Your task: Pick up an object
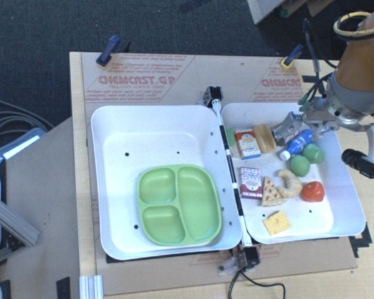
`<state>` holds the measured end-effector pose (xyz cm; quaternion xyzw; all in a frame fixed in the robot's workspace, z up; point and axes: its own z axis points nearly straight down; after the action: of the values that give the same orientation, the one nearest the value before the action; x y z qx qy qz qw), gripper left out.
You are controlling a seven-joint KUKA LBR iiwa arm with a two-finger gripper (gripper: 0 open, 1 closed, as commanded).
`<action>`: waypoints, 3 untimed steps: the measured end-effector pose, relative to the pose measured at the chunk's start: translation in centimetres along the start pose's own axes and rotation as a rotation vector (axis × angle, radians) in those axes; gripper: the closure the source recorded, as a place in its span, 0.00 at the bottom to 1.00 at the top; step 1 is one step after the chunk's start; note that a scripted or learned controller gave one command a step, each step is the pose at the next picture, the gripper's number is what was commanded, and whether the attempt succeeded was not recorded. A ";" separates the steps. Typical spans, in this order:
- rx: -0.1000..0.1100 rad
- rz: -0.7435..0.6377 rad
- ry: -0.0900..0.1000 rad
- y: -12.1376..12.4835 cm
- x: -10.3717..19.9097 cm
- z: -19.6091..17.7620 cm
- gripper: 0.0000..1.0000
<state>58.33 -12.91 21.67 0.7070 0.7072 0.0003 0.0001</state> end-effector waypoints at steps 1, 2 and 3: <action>0.005 -0.003 0.009 0.5 -3.2 12.7 0.00; 0.017 0.003 0.002 7.8 -3.3 11.7 0.00; 0.024 0.010 -0.008 7.9 -0.2 12.9 0.00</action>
<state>66.21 -13.07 8.82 0.7106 0.7035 -0.0111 -0.0057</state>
